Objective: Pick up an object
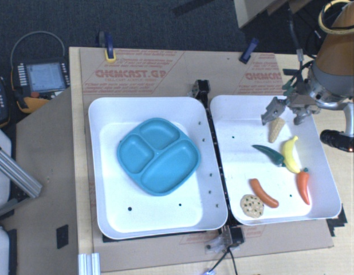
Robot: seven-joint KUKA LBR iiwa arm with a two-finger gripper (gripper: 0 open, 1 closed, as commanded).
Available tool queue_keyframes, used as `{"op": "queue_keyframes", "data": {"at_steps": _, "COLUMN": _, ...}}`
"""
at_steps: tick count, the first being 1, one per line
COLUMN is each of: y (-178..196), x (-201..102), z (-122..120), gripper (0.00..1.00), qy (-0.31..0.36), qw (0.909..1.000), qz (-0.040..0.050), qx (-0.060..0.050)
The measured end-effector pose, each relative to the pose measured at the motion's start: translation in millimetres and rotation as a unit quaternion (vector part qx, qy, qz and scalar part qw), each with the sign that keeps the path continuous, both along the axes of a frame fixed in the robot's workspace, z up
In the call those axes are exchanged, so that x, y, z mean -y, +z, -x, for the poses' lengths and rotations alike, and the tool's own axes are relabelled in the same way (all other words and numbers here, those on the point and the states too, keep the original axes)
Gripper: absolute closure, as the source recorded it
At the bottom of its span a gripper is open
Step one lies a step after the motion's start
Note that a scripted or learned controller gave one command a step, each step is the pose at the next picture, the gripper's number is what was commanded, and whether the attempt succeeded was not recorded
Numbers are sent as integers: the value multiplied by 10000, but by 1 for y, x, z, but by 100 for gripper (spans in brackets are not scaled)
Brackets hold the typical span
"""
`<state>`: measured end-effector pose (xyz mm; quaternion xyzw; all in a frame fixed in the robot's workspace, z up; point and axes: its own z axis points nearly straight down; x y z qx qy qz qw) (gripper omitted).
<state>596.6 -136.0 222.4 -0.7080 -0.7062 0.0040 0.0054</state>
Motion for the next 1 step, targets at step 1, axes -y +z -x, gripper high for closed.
{"op": "queue_keyframes", "data": {"at_steps": 1, "y": 7, "x": 0, "z": -3, "gripper": 0, "qy": 14, "qw": 10000, "qz": 10, "qx": 65}}
